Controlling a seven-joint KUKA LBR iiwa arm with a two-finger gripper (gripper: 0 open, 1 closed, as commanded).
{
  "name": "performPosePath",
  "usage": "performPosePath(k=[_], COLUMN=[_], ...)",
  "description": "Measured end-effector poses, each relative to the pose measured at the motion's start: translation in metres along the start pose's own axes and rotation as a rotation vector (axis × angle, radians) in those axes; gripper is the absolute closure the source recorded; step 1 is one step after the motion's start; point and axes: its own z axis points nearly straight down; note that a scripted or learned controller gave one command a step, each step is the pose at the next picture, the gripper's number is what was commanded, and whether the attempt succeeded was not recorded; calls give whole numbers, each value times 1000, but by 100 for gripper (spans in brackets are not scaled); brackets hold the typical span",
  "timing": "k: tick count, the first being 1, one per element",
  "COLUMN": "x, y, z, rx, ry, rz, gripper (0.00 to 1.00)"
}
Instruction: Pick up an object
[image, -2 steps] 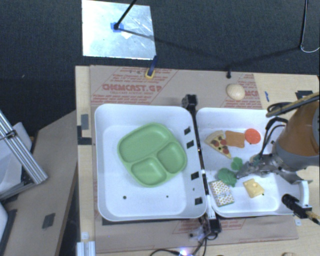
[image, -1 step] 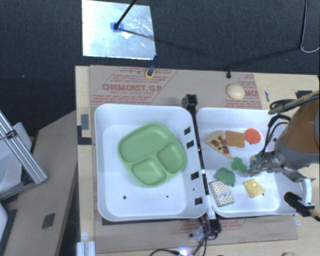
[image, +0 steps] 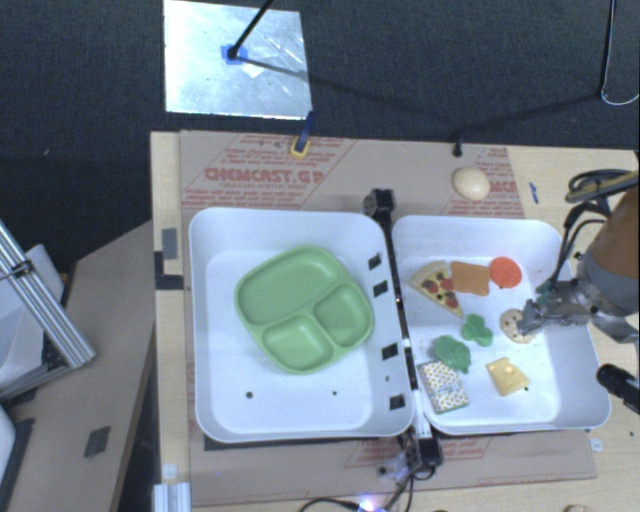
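Gripper (image: 532, 318) low over right bin (image: 575, 395), near its right wall; whether clenched or released, cannot tell. Cookie (image: 516, 325) directly at gripper tip, touching or just beside (unclear which). Pizza slice (image: 452, 282) and red disc (image: 505, 272) near far wall. Green pieces (image: 462, 342), cheese wedge (image: 507, 376), patterned block (image: 442, 386) toward near side. Open floor along right wall. Left bin (image: 215, 300) holds green divided tray (image: 303, 309), margins free around it.

Even overhead light, soft focus, foil glare
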Motion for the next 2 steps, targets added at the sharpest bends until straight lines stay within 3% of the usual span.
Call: performPosePath(k=[1, 2], x=[-8, -8], y=[-6, -4], z=[-50, -71], rx=[1, 1], ry=[0, 1], rz=[1, 0], gripper=[100, 100])
